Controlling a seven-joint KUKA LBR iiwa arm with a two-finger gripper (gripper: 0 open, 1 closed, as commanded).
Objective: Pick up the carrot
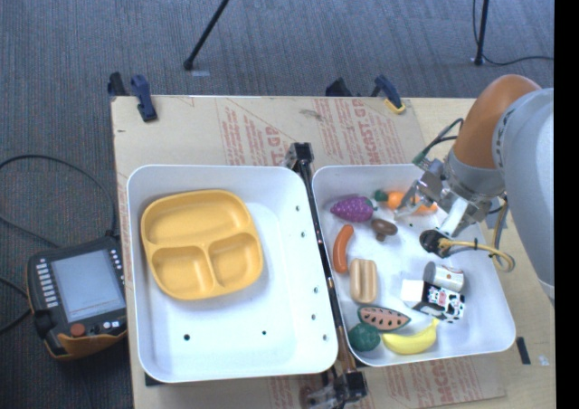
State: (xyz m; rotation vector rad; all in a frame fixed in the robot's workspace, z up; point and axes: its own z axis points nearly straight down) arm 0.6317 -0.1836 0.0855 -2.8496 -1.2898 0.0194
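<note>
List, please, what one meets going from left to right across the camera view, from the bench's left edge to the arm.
Teach pendant → yellow divided plate → sausage → hot dog → small brown piece → carrot → hand.

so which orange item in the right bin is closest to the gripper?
The small carrot at the bin's back edge, right beside the gripper. The long orange sausage lies farther off, near the left wall.
</note>
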